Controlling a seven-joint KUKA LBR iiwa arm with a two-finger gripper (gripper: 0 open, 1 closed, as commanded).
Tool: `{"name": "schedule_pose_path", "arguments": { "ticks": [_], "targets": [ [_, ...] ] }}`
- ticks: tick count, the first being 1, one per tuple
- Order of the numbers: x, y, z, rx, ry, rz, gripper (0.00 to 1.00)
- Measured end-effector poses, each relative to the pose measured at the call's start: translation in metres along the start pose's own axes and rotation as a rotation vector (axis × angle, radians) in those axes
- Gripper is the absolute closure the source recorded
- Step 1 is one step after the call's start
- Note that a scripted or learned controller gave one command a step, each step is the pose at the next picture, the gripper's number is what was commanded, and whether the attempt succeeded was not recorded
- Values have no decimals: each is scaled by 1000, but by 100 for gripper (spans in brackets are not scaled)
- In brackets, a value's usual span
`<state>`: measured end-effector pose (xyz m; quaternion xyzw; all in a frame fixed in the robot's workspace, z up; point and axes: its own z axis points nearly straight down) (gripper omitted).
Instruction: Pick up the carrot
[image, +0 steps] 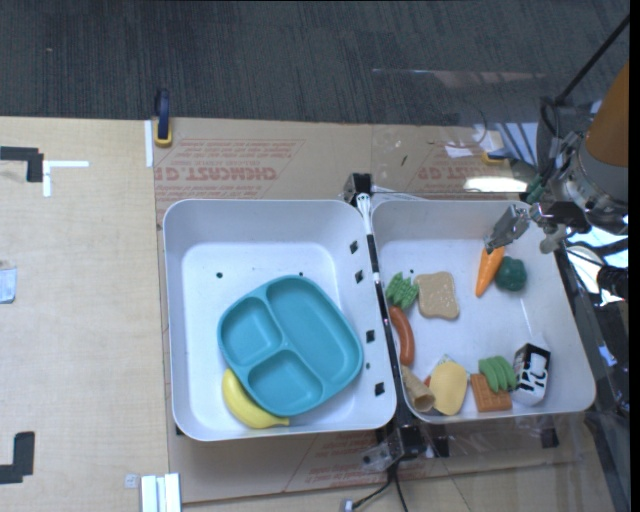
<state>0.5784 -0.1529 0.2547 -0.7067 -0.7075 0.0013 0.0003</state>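
The gripper (505, 232) hangs near the right bin's (560, 300) far right corner, its fingers pinching the top of the carrot (486, 271). The carrot dangles point-down beside a green ball (512, 274), gripped high so that it hangs freely.

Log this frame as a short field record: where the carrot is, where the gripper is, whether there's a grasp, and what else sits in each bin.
carrot: right bin, far right part, tilted, top end at the gripper
gripper: above the carrot's top end
grasp: appears to pinch the carrot's top; lift cannot be confirmed
beside carrot: dark green round item
right bin, other: bread slice, sausage
left bin: teal divided plate, banana
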Motion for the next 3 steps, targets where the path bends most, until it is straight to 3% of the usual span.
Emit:
{"name": "schedule_pose_path", "arguments": {
  "ticks": [1,2,3],
  "targets": [
    [-40,34,124,-2,-1,91,0],
    [-51,58,162,-2,8,189,0],
    [-52,58,152,-3,2,183,100]
  ]
}}
